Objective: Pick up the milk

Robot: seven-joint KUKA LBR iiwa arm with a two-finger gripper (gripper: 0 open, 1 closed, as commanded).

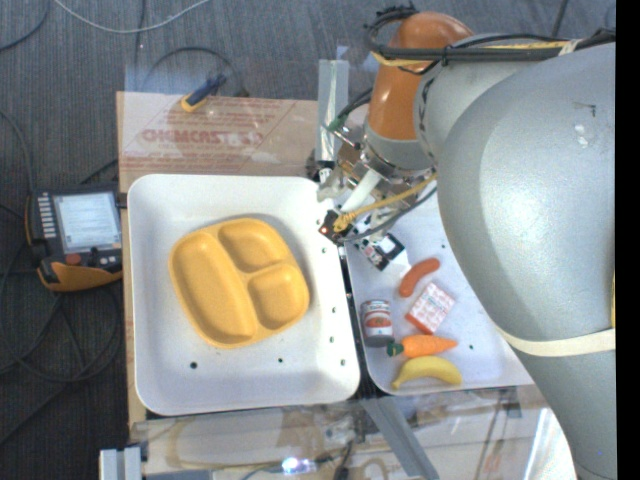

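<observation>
The gripper point(338, 224) hangs over the rim where the two bins meet, above the upper-left corner of the right bin point(455, 258), and the clutter at the wrist leaves it unclear whether it is open or closed. What looks like the milk carton point(431, 307), a small red-and-white box, lies flat in that bin, down and to the right of the gripper, between the sausage point(419, 275) and the carrot point(429, 346). Its long axis seems to run diagonally, upper left to lower right.
</observation>
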